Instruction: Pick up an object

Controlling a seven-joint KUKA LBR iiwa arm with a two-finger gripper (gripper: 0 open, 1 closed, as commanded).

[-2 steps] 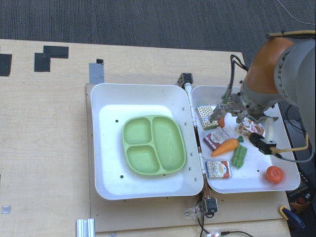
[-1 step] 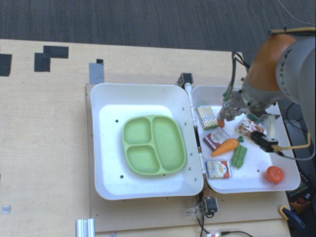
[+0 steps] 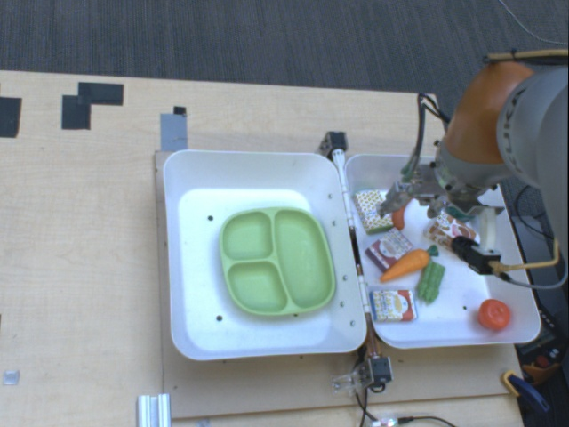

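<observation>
- Tool poised low in the right bin, near its 11 o'clock corner.
- Small red-and-white item directly beneath the tool, seemingly between the fingers; pinch or mere overlap cannot be told, nor finger spread.
- Carrot at 6 o'clock from the tool, long axis running 2 to 8 o'clock.
- Tomato well apart at 4 o'clock.
- Judged nearest target: the small item, reached by straight descent.
</observation>
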